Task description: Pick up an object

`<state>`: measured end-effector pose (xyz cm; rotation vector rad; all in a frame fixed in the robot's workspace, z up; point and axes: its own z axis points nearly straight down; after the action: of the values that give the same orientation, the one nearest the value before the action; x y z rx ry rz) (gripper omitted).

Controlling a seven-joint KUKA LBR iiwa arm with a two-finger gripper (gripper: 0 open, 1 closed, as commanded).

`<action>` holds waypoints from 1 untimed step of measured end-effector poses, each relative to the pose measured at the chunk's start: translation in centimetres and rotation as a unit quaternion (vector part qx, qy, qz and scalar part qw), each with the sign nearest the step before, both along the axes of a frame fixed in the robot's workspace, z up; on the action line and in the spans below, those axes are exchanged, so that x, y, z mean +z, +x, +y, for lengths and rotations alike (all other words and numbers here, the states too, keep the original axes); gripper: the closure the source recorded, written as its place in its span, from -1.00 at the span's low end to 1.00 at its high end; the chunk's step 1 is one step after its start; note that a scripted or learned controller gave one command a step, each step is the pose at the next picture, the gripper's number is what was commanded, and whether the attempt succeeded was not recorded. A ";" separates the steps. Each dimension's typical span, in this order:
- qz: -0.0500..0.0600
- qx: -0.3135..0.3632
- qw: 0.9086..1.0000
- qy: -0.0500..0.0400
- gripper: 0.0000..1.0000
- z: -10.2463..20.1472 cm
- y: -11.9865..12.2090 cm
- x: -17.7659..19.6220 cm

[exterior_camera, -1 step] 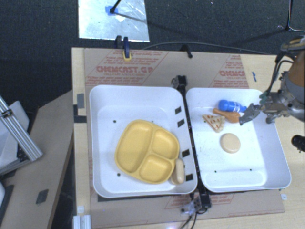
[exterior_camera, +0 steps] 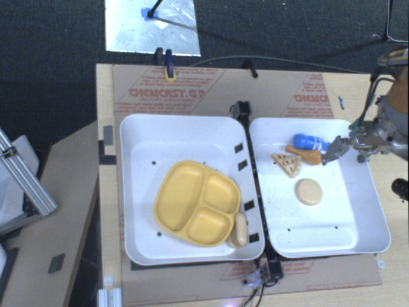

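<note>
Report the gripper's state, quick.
Gripper: cannot be told from this view; it sits over the right bin beside the blue object, nothing visibly held.

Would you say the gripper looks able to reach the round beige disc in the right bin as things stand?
Probably yes. The round beige disc lies alone on the right bin floor, apart from the waffle piece, with the gripper close above it and nothing between.

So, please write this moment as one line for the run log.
end effector: over right bin, beside blue bottle and carrot | holding: nothing seen | left bin: yellow tray
</note>
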<state>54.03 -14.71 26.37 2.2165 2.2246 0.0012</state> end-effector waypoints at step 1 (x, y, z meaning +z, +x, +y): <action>0.002 -0.001 1.000 0.001 -1.00 0.3 0.3 -6.2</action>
<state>54.36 -14.39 20.17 2.2216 2.2253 -0.0023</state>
